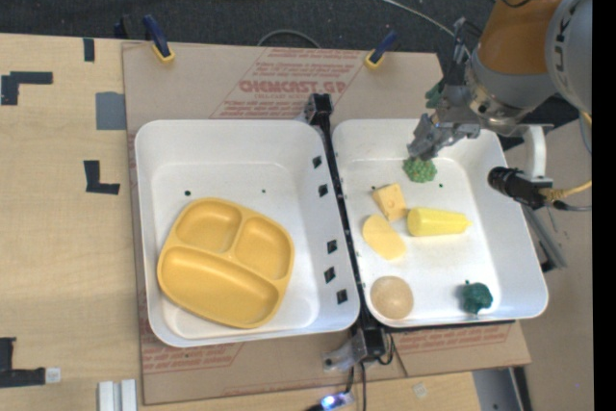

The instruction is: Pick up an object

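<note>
My gripper hangs over the back of the right bin, its tips just above a small green broccoli piece. The view does not show whether the broccoli is between them. In front of it lie a yellow cheese wedge, a pale yellow oval piece and a yellow corn-like cylinder. A tan round bun and a dark green lump rest near the bin's front.
The left bin holds a yellow divided plate. A black divider strip runs between the two bins. Clamps hold the cardboard sheet at the back.
</note>
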Controlling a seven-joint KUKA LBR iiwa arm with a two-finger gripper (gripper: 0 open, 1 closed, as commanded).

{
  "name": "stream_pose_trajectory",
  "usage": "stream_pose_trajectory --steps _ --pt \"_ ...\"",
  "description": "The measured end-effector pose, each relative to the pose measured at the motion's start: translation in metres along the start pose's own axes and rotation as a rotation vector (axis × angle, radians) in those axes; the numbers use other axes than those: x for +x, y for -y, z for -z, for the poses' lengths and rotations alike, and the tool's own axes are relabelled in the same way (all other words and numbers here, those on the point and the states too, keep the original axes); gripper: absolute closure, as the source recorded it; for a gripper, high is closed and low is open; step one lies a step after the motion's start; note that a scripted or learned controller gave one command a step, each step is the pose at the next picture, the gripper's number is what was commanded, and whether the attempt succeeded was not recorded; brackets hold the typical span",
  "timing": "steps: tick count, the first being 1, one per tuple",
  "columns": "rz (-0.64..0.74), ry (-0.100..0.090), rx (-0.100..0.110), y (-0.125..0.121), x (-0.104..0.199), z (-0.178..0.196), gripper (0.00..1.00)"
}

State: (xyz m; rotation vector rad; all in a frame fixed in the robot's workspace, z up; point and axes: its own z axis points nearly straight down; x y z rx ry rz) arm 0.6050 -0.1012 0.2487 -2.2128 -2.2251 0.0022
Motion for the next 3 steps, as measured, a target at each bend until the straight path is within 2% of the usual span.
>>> stream_pose_trajectory --steps 1,2,3 --pt "0.0 0.0 0.001 0.015 0.054 -0.015 1.0" --pt "0.002 -0.001 -0.001 0.029 0.11 -0.008 1.0" --pt "0.002 0.0 0.001 0.046 0.172 -0.018 1.0"
